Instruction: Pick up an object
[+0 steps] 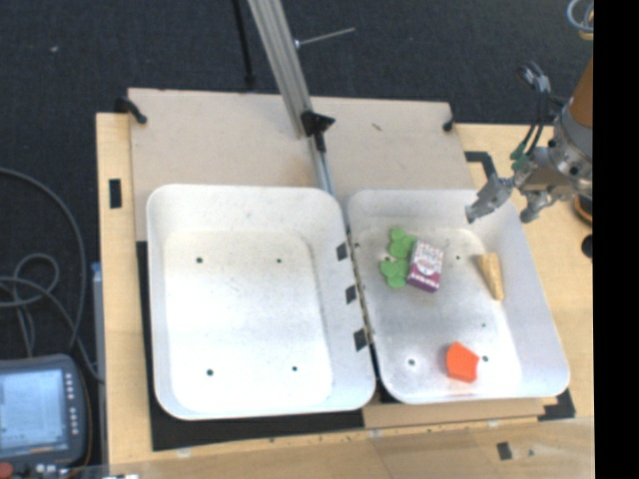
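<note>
The gripper (507, 200) is seen in the camera view at the upper right corner of the right bin (534, 312), its two fingers spread apart with nothing between them, hanging above the bin's rim rather than over any object. Four things are held in that bin: a green toy (397, 258) near the middle, a small carton (425, 266) touching its right side, a tan wedge (490, 273) near the right wall, and an orange block (461, 361) alone toward the front. The left bin (250, 297) is also in view beside it. No object is named by the task, so any will serve. The orange block is judged the easiest — it looks stiff, light and compact, and it stands well apart from the rest, so it could be taken across its flat sides. The carton is probably light and slightly crushable; being pressed against the green toy, it would be harder to straddle cleanly.
</note>
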You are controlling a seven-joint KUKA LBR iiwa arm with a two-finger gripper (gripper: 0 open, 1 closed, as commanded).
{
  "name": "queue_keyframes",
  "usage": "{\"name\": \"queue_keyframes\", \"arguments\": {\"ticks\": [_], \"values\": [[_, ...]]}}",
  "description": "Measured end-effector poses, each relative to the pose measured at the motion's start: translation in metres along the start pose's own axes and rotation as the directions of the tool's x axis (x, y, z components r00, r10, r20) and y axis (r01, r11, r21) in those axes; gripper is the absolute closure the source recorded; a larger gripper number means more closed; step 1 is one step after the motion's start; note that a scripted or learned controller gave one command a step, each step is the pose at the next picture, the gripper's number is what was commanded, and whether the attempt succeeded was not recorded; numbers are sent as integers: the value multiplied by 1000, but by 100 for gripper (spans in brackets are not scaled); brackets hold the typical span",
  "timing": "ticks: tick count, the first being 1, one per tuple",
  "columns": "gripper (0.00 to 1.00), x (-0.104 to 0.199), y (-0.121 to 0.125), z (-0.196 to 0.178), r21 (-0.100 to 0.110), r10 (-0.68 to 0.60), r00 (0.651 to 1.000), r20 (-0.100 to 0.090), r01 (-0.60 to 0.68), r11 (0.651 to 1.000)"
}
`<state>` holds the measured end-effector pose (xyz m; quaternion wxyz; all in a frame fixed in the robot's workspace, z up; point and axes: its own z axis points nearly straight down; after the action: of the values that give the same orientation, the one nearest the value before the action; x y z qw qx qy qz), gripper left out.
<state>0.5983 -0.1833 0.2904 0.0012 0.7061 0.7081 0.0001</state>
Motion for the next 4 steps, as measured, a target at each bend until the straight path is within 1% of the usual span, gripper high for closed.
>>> {"name": "queue_keyframes", "arguments": {"ticks": [1,3,4], "values": [[0,0,0,0,0,-1,1000,0,1,1000],[0,2,14,92,5,0,1000,0,0,1000],[0,-9,10,142,5,4,1000,0,-4,1000]]}}
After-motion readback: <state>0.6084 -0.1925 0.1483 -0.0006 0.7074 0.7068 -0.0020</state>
